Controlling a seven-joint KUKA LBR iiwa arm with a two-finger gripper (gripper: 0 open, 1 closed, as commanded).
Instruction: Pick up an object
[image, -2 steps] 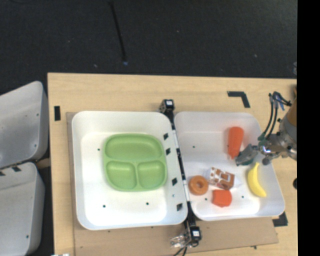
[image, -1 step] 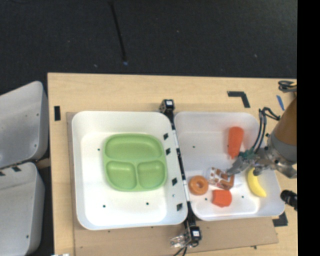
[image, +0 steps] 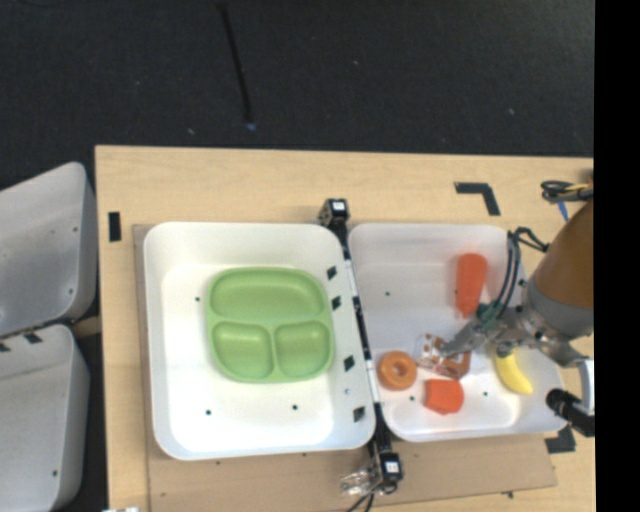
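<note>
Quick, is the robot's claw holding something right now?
Gripper: low in the right bin over a small brownish object; whether it grips it cannot be told.

A pale wooden counter stood on dark speckled floor. Two grey-white panels lay at its left edge.

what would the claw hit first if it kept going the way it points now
The claw points down-left across the right bin. Most likely it meets the brownish object right at its tip first, with the orange ring farther along; depth is hard to judge from above.
</note>
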